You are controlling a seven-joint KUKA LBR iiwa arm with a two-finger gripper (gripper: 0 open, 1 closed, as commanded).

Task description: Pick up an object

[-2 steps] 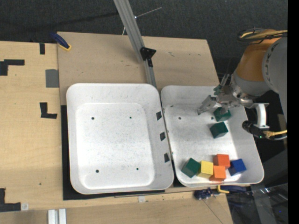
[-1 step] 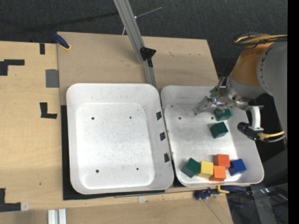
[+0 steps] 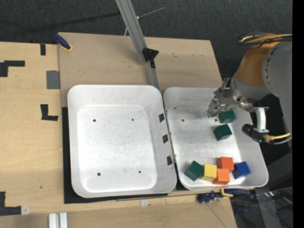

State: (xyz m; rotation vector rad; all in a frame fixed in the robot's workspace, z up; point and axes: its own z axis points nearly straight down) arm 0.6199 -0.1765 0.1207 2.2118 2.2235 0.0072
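Green block (image 3: pixel 227 116) sat right at claw (image 3: pixel 216 109) tips, second green block (image 3: pixel 222 132) just below; claw state could not be told. Blocks looked light, rigid, flat-sided: judged best pinched across opposite faces, mid-height

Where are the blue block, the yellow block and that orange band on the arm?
blue block (image 3: pixel 242 169): camera view, on its top face.
yellow block (image 3: pixel 210 170): camera view, middle of its top face.
orange band (image 3: pixel 249 70): camera view, on its curved side, above the wrist.
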